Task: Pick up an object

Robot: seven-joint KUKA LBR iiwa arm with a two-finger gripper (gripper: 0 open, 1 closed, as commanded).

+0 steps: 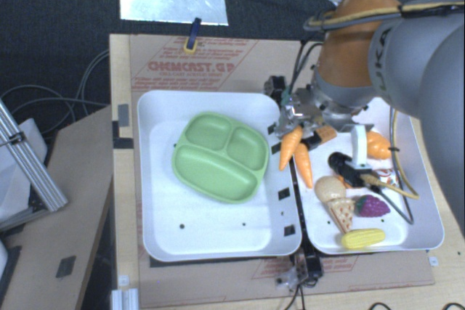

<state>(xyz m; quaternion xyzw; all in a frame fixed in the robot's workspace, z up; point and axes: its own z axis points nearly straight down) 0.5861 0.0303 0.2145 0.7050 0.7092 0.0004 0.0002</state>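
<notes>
The gripper (294, 121) hung over the bins' shared edge, its jaws closed on a carrot (290, 145).

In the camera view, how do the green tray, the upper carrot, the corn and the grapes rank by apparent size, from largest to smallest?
1. Green tray, by far the largest.
2. Carrot.
3. Corn, shorter than the carrot.
4. Grapes, slightly smaller than the corn; these two are close, so their order is unsure.
</notes>
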